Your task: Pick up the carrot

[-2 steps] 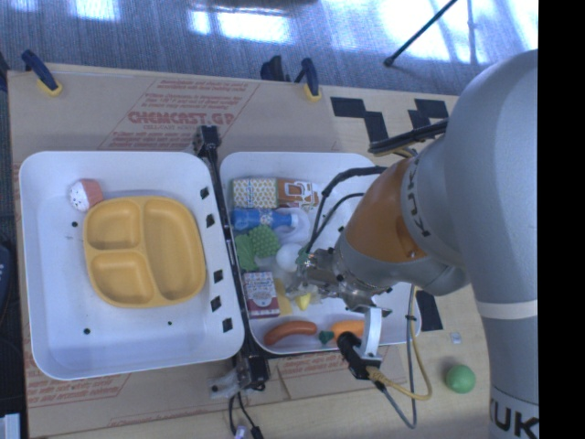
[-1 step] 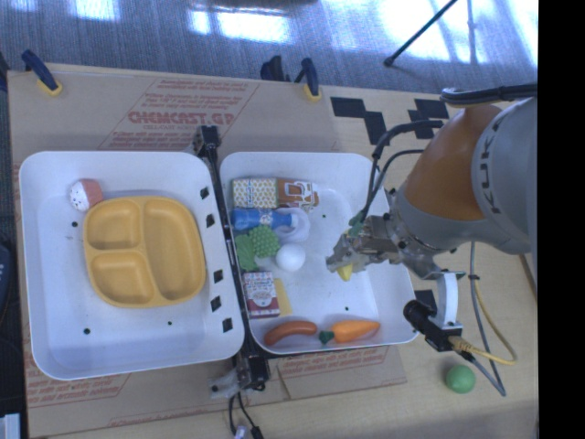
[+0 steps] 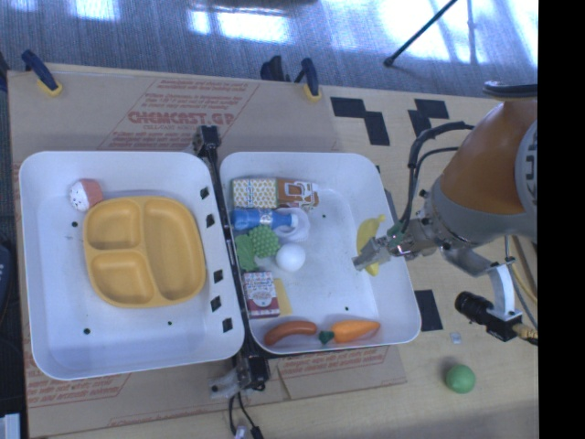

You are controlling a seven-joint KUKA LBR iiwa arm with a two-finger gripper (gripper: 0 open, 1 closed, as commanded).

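1. Carrot [image 3: 355, 331] first: it lies in the right bin [image 3: 391, 245], down by the front wall, near the corner closest to the arm.
2. Its long side runs left to right, along that wall. The green top points left and just about touches a hot dog [image 3: 290, 332] lying beside it. The orange tip points right.
3. The jaws [image 3: 370, 260] hang over the right side of the same bin, just beside a yellow banana [image 3: 368, 233]. The carrot lies toward the front of the bin from them, and a bit left.
4. I cannot tell if the jaws are spread or pressed together; they look too small and dark. Nothing shows between them.
5. My guess for the next move: go toward the front wall, drop down, and pinch the carrot across its thin middle. The wall and the hot dog are close, so there is not much room.
6. Writing: the brown board [image 3: 174, 108] under the bins has red print that looks like "CHEMCAST GP". The small lines below it are too blurry to read.
7. Little food boxes [image 3: 272, 193] at the back of the right bin, and 1 small red and white box [image 3: 260, 294], have labels, but the words are too small to read.
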